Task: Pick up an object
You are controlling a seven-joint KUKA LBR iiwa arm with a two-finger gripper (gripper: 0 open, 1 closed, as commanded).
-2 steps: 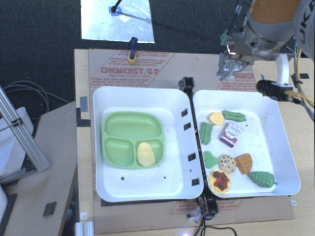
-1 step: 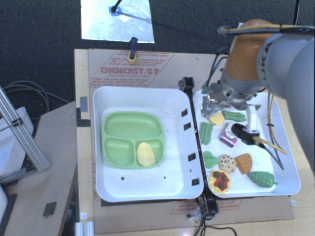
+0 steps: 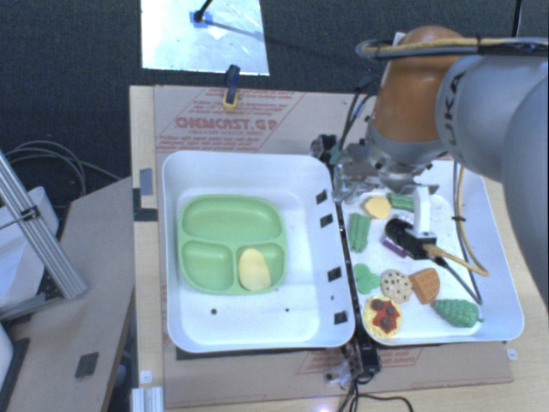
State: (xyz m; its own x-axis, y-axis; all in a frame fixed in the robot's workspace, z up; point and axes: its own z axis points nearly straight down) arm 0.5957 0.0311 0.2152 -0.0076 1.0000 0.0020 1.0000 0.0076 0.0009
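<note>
Cardboard [image 3: 257, 114] covers the bench, and the gripper [image 3: 360, 177] hangs over the right bin [image 3: 502, 316], just beyond the green pea pod [image 3: 358, 231]. Whether it is spread or closed cannot be told. Pickable toy foods crowd around the pod: a yellow piece [image 3: 377, 206] just beyond it, and a cookie [image 3: 395, 285] and an orange wedge [image 3: 425, 284] nearer the camera. The likely risks are catching two pieces at once, or nudging the pod against the bin wall beside it so that it slips free.
</note>
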